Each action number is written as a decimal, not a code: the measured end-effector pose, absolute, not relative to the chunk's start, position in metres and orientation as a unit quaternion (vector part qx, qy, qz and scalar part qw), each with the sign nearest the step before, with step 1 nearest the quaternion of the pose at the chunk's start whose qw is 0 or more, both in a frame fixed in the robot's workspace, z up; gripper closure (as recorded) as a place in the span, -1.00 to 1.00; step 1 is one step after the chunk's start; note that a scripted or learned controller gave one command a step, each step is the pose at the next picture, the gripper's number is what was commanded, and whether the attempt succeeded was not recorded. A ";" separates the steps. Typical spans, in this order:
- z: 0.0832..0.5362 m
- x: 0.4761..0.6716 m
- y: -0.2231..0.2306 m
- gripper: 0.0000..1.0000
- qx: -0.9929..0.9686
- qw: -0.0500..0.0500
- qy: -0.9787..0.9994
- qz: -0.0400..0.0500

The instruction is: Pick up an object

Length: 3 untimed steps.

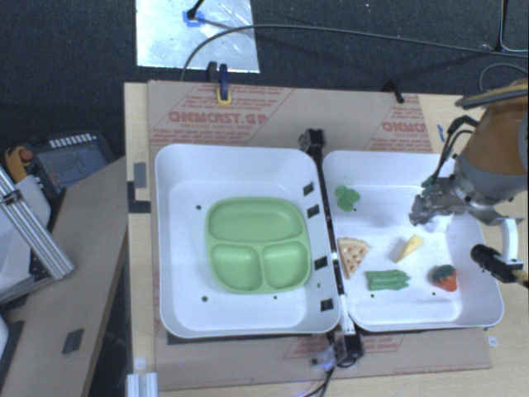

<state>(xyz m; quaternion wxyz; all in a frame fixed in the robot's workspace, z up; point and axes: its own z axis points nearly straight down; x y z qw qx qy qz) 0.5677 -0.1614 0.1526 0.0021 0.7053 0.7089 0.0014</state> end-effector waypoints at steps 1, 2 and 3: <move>0.217 0.570 -0.161 1.00 0.705 0.003 0.709 0.002; 0.271 0.572 -0.161 1.00 0.705 0.003 0.709 0.002; 0.263 0.569 -0.099 1.00 0.704 0.000 0.711 0.001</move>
